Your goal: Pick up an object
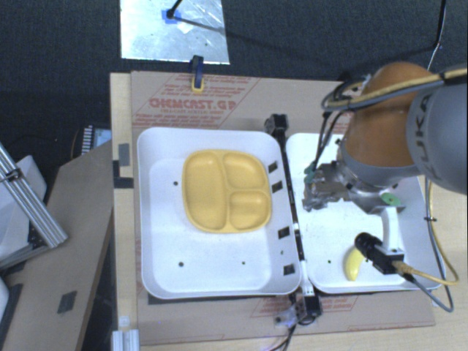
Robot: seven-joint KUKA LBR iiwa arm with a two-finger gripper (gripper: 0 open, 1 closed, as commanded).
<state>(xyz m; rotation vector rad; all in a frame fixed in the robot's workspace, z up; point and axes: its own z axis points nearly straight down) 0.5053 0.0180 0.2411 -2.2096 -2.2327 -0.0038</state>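
White plastic is what I read first: the left bin (157,269) sits on a sheet of printed brown cardboard (197,97), and in it lies a yellow divided plate (225,190), flat, a little above the bin's middle and nearer its right wall. The plate has three compartments, one long one on its left and two smaller ones on its right, and I see nothing in any of them. Around the plate the bin floor shows a few small dark dots.

Between the bins runs a dark divider strip (287,196) with black clips along it.

The right bin (322,269) is largely covered from my angle by the arm (391,134), whose orange band and grey wrist hang over its upper and middle part. The gripper (316,192) sits low over the bin's left half, close to the divider; whether the fingers are together or apart I cannot tell, since the wrist body and cables blur into them. Near the bin's front edge lies a small yellow object (352,267), apart from the gripper. Just beside it on its right is a black cylindrical part (374,252) fixed to a white bracket on the arm, with a yellow cable trailing off.

At the top left, beyond the cardboard, a silvery metal sheet (175,20) lies on the dark floor.
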